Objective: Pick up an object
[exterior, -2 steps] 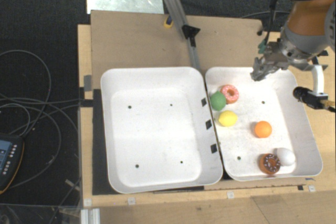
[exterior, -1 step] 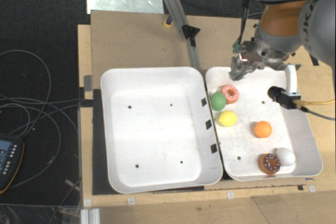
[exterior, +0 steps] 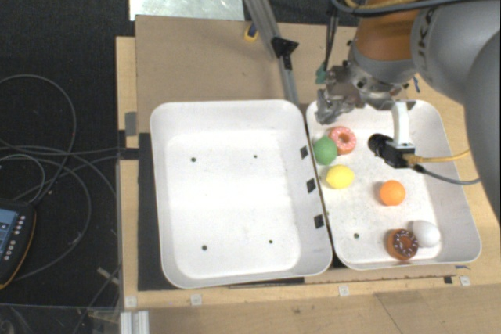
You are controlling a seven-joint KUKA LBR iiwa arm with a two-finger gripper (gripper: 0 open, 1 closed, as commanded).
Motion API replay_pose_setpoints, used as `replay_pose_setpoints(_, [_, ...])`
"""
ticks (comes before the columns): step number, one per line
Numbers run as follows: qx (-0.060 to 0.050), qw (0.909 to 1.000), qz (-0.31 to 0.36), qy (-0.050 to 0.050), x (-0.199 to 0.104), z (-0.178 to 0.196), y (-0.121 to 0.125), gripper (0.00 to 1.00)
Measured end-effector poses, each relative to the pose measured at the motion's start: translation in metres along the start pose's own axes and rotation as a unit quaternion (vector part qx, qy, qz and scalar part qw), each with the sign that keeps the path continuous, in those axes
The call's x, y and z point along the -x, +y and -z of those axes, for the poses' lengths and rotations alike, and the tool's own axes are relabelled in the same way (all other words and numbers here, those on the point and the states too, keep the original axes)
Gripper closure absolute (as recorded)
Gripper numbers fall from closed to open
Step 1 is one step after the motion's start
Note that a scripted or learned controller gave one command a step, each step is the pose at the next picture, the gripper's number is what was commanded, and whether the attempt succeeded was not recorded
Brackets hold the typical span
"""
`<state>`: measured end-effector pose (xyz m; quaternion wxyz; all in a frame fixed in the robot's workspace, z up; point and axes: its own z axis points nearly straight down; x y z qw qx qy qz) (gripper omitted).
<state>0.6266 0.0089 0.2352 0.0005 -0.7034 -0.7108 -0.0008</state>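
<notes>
One pink doughnut just below claw

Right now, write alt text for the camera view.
A grey arm's tool hovers over the right bin, above a pink donut. A green ball, lemon, orange, chocolate donut and white egg also lie there.

No readable text, labels or numbers, handheld screen perhaps lit, too blurred
</notes>
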Motion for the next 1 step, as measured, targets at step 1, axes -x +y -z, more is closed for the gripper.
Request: replay_pose_setpoints(1, [0.001, 1.0, 0.0, 0.0, -0.046, -0.0021, 0.0013, 1.0])
